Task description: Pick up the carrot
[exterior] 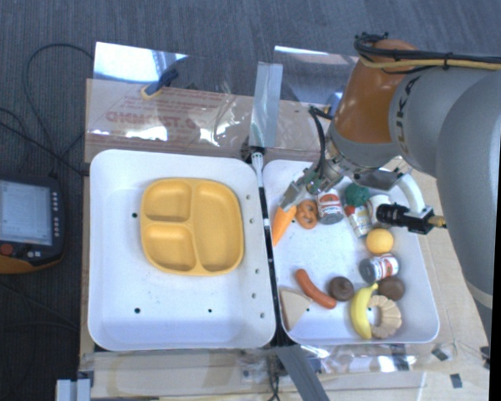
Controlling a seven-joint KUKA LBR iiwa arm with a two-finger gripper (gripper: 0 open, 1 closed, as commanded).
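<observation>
The carrot [279, 223] is a short orange piece lying against the left wall of the right bin [426, 284], near its far end. My gripper [301, 191] hangs just above and to the right of the carrot's upper end, coming down from the orange-banded wrist [369, 93]. Nothing can be seen held in it. The arm covers the bin's far right corner.
Close to the carrot are an orange ring-shaped item [307, 213], a small can [330, 208] and two small bottles [359, 208]. Nearer me lie a sausage [314, 288], a banana [360, 310] and several other toy foods. A yellow divided plate [190, 226] sits in the left bin [110, 314].
</observation>
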